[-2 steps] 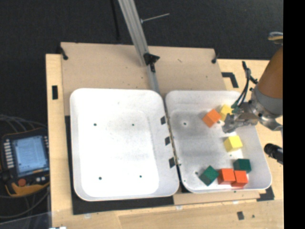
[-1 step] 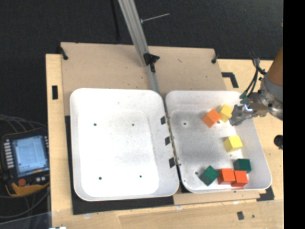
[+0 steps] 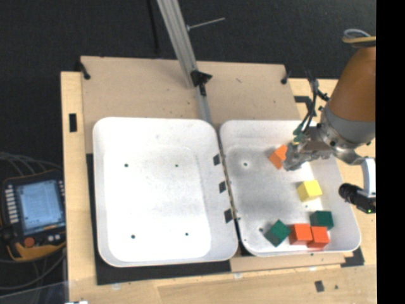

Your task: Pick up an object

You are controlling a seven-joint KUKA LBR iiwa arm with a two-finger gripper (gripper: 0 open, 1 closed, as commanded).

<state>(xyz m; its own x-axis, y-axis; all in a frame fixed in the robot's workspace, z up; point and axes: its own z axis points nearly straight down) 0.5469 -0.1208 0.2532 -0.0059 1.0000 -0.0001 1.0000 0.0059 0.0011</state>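
Orange blocks (image 3: 309, 234) lie low; orange cube (image 3: 276, 157) touches gripper (image 3: 292, 161).

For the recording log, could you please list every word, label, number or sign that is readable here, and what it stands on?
No text can be read.
The handheld control pendant with the lit blue-white screen shows content too small and blurred to read.
The coloured blocks, among them the yellow cube, bear no markings, nor does the left shallow white plastic bin or the right shallow white plastic bin.
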